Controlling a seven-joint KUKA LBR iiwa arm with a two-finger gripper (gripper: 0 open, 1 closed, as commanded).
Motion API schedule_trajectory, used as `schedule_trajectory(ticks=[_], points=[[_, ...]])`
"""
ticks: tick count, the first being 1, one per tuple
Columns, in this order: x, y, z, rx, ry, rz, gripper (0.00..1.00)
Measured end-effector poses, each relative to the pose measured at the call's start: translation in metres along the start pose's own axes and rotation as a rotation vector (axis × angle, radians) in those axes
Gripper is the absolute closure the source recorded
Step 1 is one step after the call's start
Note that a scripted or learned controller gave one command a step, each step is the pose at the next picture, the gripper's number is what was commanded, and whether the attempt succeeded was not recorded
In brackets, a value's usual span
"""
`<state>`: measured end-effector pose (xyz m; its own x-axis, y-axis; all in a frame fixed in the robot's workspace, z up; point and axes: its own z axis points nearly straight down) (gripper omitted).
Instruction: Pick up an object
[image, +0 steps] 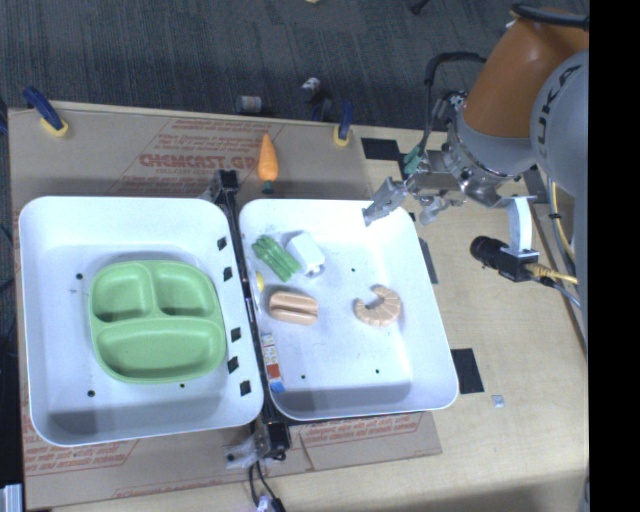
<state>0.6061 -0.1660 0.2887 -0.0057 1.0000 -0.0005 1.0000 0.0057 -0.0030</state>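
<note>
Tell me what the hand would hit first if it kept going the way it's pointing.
Probably the right bin's bare floor near its back corner. The hand points down and left there; the white cup lies further along that line, though depth is unclear.

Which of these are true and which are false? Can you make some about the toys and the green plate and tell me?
1. The green divided plate lies in the left bin. True.
2. The croissant lies on the green plate. False: it lies in the right bin.
3. The orange carrot is outside both bins. True.
4. The gripper holds the hot dog. False: the hot dog lies on the bin floor, apart from it.
</note>
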Motion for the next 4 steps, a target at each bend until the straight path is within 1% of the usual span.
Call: schedule_trajectory(ticks=[1, 2, 3, 4], points=[[0.046, -0.047, 0.137, 0.003, 0.001, 0.0, 0.0], [0.11, -0.004, -0.004, -0.004, 0.0, -0.001, 0.0], [0.11, -0.004, -0.014, -0.003, 0.0, -0.007, 1.0], [0.11, -0.004, -0.014, -0.003, 0.0, -0.007, 0.0]])
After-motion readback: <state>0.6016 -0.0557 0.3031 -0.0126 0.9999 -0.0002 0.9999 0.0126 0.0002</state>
